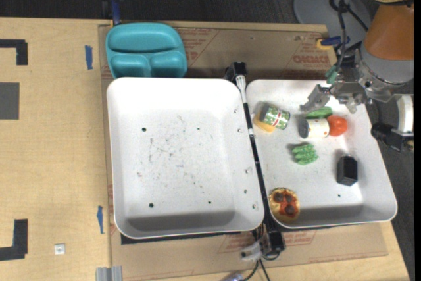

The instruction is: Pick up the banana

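One small yellow piece, which we take for the banana, lies in the right bin, near its far corner on the side of the divider between the two bins. It touches a can with a green label, which covers part of it, so we cannot read its long axis.

The gripper hangs over the far edge of the same bin, toward the view's right of the banana and well apart from it. We cannot tell whether the gripper is released or clenched; nothing shows in it.

Between gripper and banana: a white toy with green and red parts, just below the gripper. Judgement: the can is the main hindrance to a clean grasp.

Further off in the right bin: a green lump, a black block and a round brown piece. The left bin adjoins; a teal tray sits beyond it on the bench.
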